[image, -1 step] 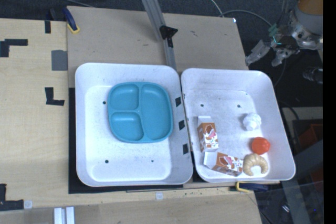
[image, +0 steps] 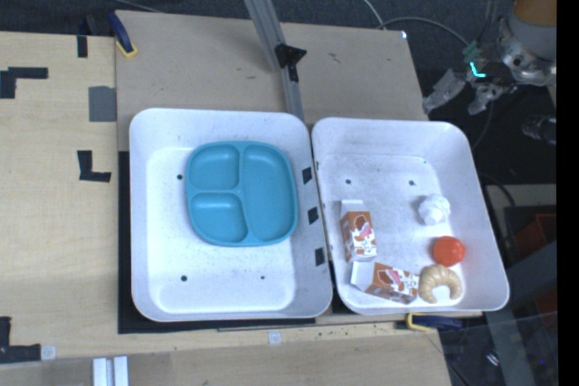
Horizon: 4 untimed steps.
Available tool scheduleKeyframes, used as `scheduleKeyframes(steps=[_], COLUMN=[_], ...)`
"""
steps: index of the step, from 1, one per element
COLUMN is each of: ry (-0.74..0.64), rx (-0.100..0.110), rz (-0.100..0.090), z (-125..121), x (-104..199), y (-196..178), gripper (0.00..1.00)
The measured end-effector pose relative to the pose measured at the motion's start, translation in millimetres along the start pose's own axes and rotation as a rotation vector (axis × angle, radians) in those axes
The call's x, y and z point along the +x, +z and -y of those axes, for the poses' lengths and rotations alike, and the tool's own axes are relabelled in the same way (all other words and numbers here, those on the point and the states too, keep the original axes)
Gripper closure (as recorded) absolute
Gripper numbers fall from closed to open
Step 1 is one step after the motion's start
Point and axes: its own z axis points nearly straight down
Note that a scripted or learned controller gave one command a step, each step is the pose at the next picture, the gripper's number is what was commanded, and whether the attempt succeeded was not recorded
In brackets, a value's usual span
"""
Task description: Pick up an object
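The right bin (image: 398, 136) holds several small items. An upright red-and-white carton (image: 358, 235) stands left of centre, and a second carton (image: 391, 281) lies flat near the front wall. A tan croissant (image: 441, 283) sits in the front right corner, touching that second carton. Behind it are a red-orange ball (image: 448, 249) and a small white lump (image: 433, 210). My gripper (image: 460, 95) hangs outside the bin, beyond its far right corner and above the dark floor. It is open, with nothing between its fingers.
The left bin (image: 158, 285) holds a blue divided plate (image: 242, 193). A grey metal bar (image: 262, 4) slants down from the top to the seam between the bins. Cables (image: 362, 4) run over the dark floor behind the bench.
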Motion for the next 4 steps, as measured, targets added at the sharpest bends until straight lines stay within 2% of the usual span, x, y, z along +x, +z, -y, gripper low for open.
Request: scheduleKeyframes(steps=[2,3,4], ry=[0.0,0.003,0.003], rx=[0.004,0.017,0.015], rz=[-0.002,-0.002,0.0], z=[-10.9,-17.9,-17.6], x=[7.4,7.6,7.2], y=[106.2,160.0,149.5], gripper=[0.0,0.0,1.0])
